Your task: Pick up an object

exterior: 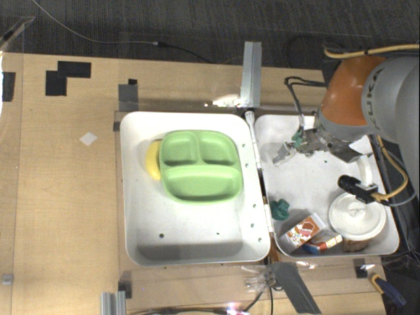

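Note:
My gripper hangs over the far left part of the right bin, above bare white floor, with the arm reaching in from the right. I see nothing held in it. In the same bin a small teal object lies near the left wall. A red and white carton and an orange and blue marker lie at the front. A white round lid sits at the front right. In the left bin a green divided plate rests partly over a yellow object.
A metal post stands behind the wall between the two bins. The bench to the left is bare wood with black tape marks. A brown object peeks out under the white lid.

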`<state>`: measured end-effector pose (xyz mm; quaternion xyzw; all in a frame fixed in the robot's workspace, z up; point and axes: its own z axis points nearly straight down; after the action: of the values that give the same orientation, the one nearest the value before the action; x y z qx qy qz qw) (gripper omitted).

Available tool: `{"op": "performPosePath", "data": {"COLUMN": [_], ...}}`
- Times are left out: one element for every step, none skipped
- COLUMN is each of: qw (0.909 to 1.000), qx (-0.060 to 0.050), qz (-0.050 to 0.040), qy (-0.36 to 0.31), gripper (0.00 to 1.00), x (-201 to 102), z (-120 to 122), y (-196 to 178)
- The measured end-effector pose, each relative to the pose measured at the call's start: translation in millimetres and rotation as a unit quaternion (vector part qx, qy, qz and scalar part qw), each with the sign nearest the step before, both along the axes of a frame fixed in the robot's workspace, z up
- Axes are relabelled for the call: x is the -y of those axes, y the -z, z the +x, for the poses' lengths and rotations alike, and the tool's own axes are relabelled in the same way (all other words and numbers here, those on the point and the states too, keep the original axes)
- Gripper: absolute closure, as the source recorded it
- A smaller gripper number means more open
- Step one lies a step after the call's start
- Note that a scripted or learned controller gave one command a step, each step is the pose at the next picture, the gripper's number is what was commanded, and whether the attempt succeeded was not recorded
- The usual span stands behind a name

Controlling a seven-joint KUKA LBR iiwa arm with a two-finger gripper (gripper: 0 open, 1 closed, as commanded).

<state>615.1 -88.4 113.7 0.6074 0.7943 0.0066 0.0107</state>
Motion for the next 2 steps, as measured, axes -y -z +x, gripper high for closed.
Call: {"op": "performPosePath", "data": {"qw": [1.0000,1.0000], "qx": [0.000,0.000], "qz": [0.0000,0.0000], "qy": [0.000,0.000], "gripper": [0.00,0.00], "x": [0.0,0.0], "z": [0.0,0.0], "y": [0.0,0.0]}}
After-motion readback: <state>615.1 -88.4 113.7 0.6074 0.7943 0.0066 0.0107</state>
